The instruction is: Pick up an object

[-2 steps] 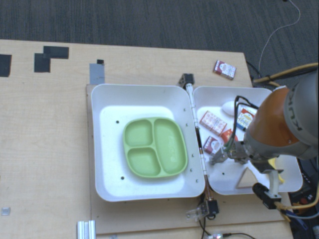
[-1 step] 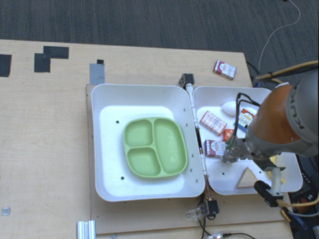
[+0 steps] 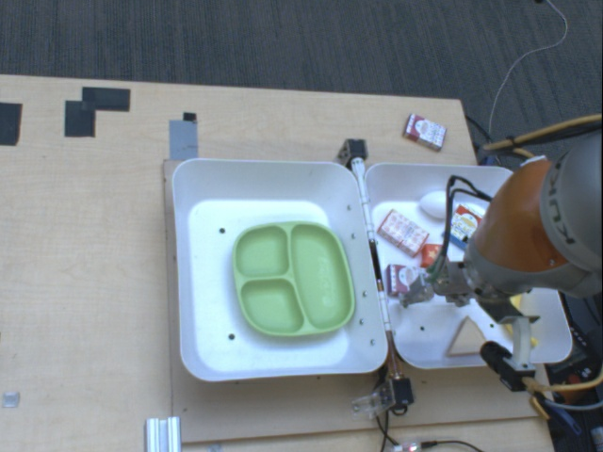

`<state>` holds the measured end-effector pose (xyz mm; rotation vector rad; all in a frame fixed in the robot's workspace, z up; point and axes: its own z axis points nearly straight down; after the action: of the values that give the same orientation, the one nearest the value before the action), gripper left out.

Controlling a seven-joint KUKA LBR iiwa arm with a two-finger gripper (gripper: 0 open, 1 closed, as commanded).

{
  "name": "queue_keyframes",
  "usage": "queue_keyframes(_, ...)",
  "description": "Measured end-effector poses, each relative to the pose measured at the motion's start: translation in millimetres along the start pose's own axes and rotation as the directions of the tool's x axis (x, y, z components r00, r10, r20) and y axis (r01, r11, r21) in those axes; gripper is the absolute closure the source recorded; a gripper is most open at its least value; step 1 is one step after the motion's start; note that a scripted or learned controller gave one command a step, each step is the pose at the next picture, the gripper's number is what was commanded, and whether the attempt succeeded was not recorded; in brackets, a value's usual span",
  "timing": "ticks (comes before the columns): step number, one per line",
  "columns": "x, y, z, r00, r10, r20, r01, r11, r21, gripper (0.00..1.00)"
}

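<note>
The right bin (image 3: 415, 342) holds several small objects. Among them are a pink-and-white box (image 3: 403, 232), a white oval piece (image 3: 433, 203), a red, white and blue carton (image 3: 464, 222), a small dark red packet (image 3: 399, 278) and a tan wedge (image 3: 464, 339). My arm, with its orange band (image 3: 513, 224), reaches over this bin from the right and hides much of it. My gripper (image 3: 426, 285) is low over the bin's left part, right beside the dark red packet and just below a small red item (image 3: 431, 253). Nothing is visibly held.
The left bin (image 3: 203, 252) holds a green three-section plate (image 3: 292, 279). A small red box (image 3: 425, 132) lies on the bench beyond the right bin. Black and grey markers sit on the bench at far left. Cables run at the right and front edges.
</note>
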<state>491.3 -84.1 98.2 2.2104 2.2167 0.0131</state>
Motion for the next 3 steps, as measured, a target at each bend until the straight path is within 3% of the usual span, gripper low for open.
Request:
queue_keyframes(1,1.2,-2.8,11.4,1.000,0.002,-0.001,-0.002,1.000,0.007,0.00)
queue_keyframes(2,1.3,-0.2,0.0,1.000,0.000,0.000,0.000,1.000,0.001,1.00)
queue_keyframes(3,1.3,-0.3,0.1,1.000,0.000,0.000,0.000,1.000,0.000,0.00)
